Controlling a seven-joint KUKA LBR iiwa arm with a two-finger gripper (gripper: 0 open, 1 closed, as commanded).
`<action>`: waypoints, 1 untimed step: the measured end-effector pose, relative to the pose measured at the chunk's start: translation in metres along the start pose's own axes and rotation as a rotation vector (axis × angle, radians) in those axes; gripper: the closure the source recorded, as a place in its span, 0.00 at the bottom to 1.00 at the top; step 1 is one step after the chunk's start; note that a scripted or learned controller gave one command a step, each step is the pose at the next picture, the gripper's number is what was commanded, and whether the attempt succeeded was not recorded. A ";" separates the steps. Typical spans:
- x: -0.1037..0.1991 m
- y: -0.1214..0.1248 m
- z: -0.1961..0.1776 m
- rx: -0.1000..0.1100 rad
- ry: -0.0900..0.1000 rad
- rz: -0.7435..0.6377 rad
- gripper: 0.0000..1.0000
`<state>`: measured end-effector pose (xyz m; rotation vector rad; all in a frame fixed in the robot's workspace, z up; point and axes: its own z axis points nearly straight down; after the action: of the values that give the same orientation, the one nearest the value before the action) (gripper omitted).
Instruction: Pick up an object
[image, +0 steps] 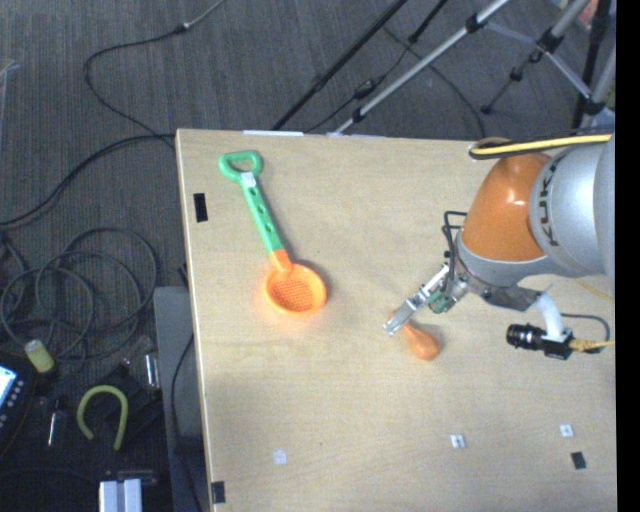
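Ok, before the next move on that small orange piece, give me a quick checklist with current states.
1. Target in sight: the small orange object lies on the wooden bench top, partly under the gripper. Ok.
2. Gripper position: just up-left of the object, overlapping its top edge. Ok.
3. Object between the fingers: cannot tell; it seems to lie beside them rather than between.
4. Finger opening: cannot tell.
5. Clearance from the green-handled orange sieve scoop: well apart to the left. Ok.
6. Object lifted: not ok, it seems to rest on the bench.
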<state>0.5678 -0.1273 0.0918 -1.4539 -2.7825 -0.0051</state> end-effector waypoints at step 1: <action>0.001 0.001 -0.009 -0.002 0.002 -0.001 1.00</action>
<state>0.5682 -0.1259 0.1004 -1.4528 -2.7824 -0.0090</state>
